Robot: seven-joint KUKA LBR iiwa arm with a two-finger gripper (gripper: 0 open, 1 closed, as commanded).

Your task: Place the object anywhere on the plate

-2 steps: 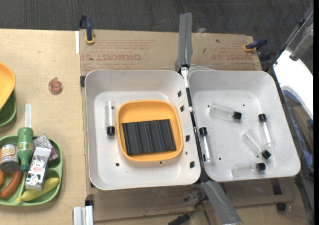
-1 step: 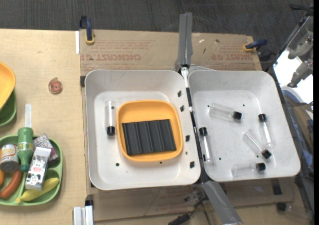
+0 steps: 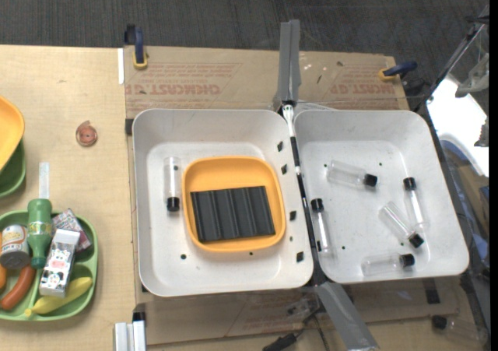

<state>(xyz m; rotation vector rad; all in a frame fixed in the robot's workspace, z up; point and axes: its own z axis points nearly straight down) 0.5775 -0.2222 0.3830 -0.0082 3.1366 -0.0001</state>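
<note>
I see two white bins side by side in the middle of the frame. In the left bin (image 3: 210, 135) sits an orange plate (image 3: 233, 168). A dark block with ridges (image 3: 233, 214) lies flat on the plate and covers most of its middle.

Just beside the plate's left edge lies a clear tube (image 3: 172, 178) with a black cap. It points up and down in the frame, with its cap at the lower end. It is on the bin floor, not on the plate.

The right bin (image 3: 366, 135) has five more tubes of the same kind. One long one (image 3: 319, 226) lies along the bin's left wall. One (image 3: 350, 175) lies near the top. Two (image 3: 412, 201) (image 3: 400, 224) lie close together at the right. The last (image 3: 385, 265) lies at the bottom.

On the table at the lower left of the frame is a green tray (image 3: 84, 283) of toy food (a little bottle, a can and a banana, I think).

I cannot tell how wide my end effector is open, or if it has hold of anything.
</note>
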